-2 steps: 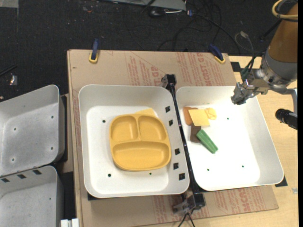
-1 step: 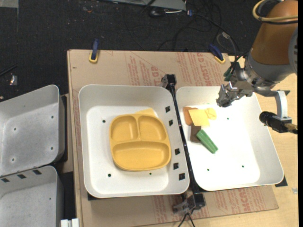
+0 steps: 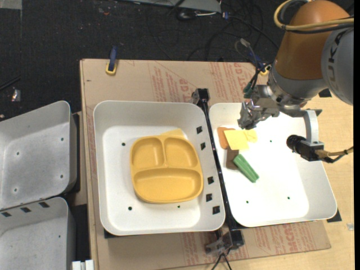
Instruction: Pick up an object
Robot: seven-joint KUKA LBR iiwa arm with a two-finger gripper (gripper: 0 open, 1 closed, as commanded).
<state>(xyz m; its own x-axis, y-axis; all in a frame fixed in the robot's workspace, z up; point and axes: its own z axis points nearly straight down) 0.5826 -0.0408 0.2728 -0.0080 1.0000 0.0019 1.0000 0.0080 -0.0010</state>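
Three small objects are clustered just below the gripper point(image 3: 248, 121), whose grip state cannot be told; the light, stiff yellow block point(image 3: 238, 140) is best pinched across its flat sides.

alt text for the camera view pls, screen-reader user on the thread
The grey and orange arm reaches in from the right, its gripper low over a small cluster in the right bin: a yellow block, an orange piece, a brown piece and a green cylinder. The left bin holds a yellow divided tray.
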